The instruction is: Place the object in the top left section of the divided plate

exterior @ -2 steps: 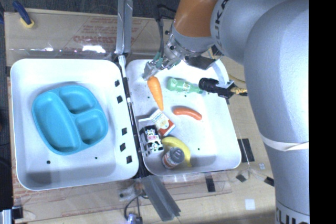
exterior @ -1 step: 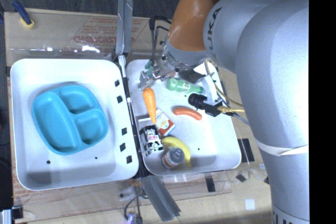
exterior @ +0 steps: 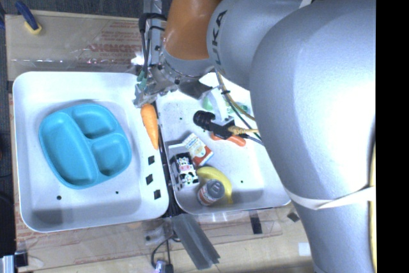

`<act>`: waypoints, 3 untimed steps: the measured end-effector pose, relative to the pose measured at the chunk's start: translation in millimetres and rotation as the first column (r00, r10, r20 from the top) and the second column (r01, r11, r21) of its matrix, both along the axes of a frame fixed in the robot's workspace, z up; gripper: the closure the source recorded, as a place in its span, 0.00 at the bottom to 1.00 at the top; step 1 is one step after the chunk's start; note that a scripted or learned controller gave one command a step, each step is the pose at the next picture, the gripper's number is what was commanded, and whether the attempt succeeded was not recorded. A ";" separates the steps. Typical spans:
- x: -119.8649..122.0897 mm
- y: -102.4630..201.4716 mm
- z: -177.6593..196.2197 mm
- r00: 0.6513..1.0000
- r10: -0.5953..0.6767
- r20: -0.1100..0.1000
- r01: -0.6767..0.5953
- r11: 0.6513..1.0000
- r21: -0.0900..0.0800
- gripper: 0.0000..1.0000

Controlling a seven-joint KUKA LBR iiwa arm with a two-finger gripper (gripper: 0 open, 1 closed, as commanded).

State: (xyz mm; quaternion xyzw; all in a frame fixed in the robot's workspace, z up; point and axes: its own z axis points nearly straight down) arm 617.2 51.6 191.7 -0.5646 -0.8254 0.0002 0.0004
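You are looking down on a blue divided plate point(exterior: 85, 145) lying in the left bin point(exterior: 25, 201); all three of its sections hold nothing, so it is ready to receive the object. To the right of the plate, a carrot point(exterior: 149, 124) hangs upright over the wall between the two bins, its top at the gripper point(exterior: 148, 91), apparently because it is being carried across toward the plate. The gripper seems pinched on the carrot's upper end, though its tips are small and partly hidden. Further right of the plate, the other bin point(exterior: 255, 192) holds a banana point(exterior: 214, 174), a can point(exterior: 213, 191) and small packets.
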 end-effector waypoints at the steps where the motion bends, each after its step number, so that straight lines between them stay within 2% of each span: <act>1: 33.8 74.3 -33.1 1.000 -0.026 -0.002 0.026 1.000 -0.001 1.00; 2: 33.9 74.2 -32.8 1.000 -0.026 -0.001 0.026 1.000 -0.001 0.00; 3: 38.9 61.0 -32.9 0.996 0.085 0.000 -0.085 0.996 -0.001 0.00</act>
